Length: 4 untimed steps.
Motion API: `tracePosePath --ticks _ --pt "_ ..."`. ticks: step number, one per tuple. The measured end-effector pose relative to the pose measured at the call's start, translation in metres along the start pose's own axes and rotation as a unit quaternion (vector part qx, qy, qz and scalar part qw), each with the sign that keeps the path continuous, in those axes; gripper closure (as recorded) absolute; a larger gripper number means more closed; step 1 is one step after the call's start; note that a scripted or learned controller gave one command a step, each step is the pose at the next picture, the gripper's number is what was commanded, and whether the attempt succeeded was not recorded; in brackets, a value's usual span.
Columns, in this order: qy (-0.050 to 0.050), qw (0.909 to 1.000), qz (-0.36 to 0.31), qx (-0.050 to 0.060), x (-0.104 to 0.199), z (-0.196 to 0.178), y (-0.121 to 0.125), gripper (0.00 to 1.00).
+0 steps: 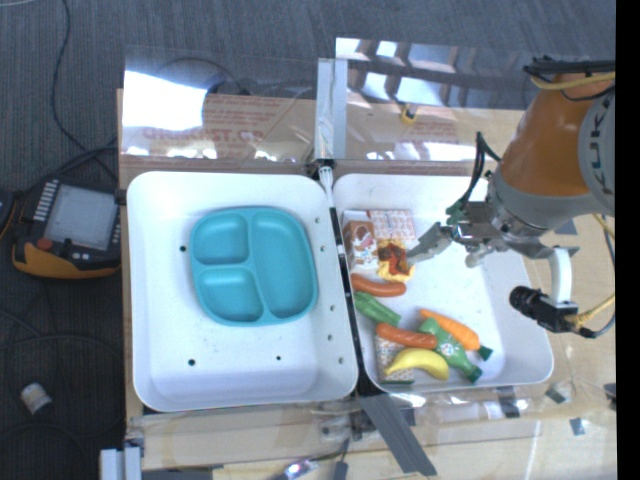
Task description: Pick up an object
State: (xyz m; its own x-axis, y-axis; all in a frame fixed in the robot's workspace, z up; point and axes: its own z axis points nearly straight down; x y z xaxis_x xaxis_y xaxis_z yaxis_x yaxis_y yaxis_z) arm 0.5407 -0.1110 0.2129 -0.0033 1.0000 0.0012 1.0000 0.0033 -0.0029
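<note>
Leftward first: the left bin (150,298) carries a blue divided plate (252,265), well apart from my fingers (432,246) and no part of this try.

Right bin (520,358) holds the clutter. Fingers reach in from the right; one long grey finger points left and down, its tip just beside the small red-and-yellow toy (393,259) lying on the printed card (380,230). I cannot tell from this slant whether they are spread or closed, and nothing shows between them, so I count no grasp.

Just below the tip: a hot dog (380,287), then a green pepper (376,309). Further below and right: another sausage (405,336), a carrot (452,326), a banana (418,365).

Risks as I judge them:
- pieces crowd together, so closing may nudge the toy aside or catch two at once
- the flat card may lift or slide instead
- rounded toys may roll out
</note>
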Motion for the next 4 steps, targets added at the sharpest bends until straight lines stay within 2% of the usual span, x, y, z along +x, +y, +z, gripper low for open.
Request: tracePosePath --ticks 1,2,3,4 --pt "0.0 0.9999 0.012 0.0 -0.03 0.061 -0.042 0.0" --pt "0.0 1.0 0.005 -0.006 -0.053 0.123 -0.053 0.0" --pt "0.0 1.0 0.005 -0.007 -0.051 0.113 -0.051 1.0" --pt "-0.001 0.9993 -0.038 -0.001 -0.032 0.015 0.012 1.0"
